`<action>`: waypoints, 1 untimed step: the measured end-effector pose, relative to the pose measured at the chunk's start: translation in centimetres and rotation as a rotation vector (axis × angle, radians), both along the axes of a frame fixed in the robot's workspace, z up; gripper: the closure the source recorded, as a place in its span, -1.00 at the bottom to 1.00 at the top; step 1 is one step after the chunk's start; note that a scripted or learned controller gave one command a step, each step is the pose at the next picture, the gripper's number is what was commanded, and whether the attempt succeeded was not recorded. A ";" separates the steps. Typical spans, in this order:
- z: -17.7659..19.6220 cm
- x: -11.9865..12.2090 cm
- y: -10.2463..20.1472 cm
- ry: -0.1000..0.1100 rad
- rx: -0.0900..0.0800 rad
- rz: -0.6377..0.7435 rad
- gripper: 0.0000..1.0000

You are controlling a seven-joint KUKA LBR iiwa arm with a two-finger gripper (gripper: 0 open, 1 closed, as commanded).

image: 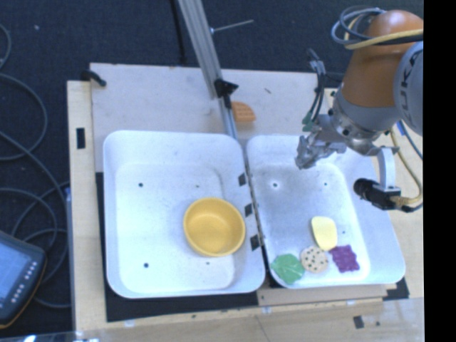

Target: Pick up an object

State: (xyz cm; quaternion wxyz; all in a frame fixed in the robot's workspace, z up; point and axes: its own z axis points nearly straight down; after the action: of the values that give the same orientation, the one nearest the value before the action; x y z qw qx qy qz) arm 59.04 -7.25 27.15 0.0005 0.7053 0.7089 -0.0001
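The right bin [370,212] holds four small items clustered in its lower part, toward the lower right of the frame: a pale yellow piece [324,231], a green disc [288,268], a tan cookie [313,259] and a purple piece [345,258]. The cookie touches or nearly touches the green disc and the purple piece. The left bin [142,162] holds a yellow bowl [214,226] near its lower right corner.

Handling, as a judgement: the four small items look like light, rigid toy food, flat and low. Such pieces offer little height to grasp, so take hold across the narrow width, at the edges. The yellow piece stands slightly apart from the others and is the cleanest candidate. The bowl appears light and stiff; grip it by the rim wall, one finger inside and one outside.

The gripper [308,155] sits over the upper part of the right bin, at the upper right of the frame, well apart from the cluster. Nothing is visible in it. How far it is open cannot be told from this view
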 end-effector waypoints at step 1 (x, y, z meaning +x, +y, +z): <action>-1.3 -1.8 5.5 0.001 0.001 0.001 1.00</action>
State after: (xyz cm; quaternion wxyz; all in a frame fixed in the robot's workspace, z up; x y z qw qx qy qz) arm 57.20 -1.70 25.83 -0.0004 0.7048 0.7094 0.0000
